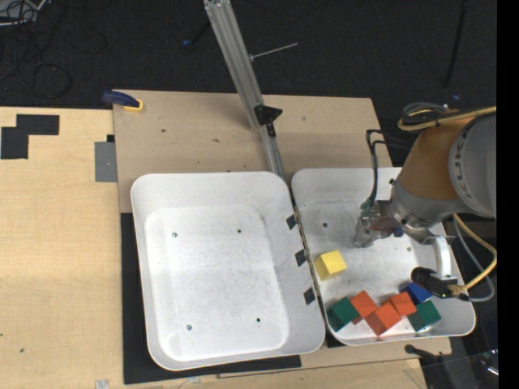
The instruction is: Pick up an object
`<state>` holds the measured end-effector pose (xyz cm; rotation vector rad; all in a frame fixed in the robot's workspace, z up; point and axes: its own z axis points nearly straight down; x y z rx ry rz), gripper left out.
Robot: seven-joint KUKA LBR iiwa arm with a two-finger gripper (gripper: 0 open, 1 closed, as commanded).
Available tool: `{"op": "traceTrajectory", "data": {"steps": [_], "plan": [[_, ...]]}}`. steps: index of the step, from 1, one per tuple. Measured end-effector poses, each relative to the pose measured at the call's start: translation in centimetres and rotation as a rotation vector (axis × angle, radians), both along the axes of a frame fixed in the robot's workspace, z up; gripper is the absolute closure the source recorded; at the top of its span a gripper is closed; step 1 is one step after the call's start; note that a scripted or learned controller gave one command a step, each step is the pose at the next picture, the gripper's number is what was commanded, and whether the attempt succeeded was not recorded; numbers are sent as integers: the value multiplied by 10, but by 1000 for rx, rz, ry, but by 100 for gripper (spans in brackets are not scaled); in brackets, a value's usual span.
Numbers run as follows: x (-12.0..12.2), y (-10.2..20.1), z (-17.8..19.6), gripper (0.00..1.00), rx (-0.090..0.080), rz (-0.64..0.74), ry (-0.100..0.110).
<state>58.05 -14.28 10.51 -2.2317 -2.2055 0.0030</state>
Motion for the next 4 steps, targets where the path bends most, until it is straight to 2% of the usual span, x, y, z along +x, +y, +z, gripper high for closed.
{"op": "traceTrajectory", "data": {"steps": [1, 3, 4], "plan": [[8, -8, 56, 100, -2, 4, -6], [7, -5, 144, 100, -2, 13, -7], [-1, 43, 131, 100, 1, 15, 0]]}}
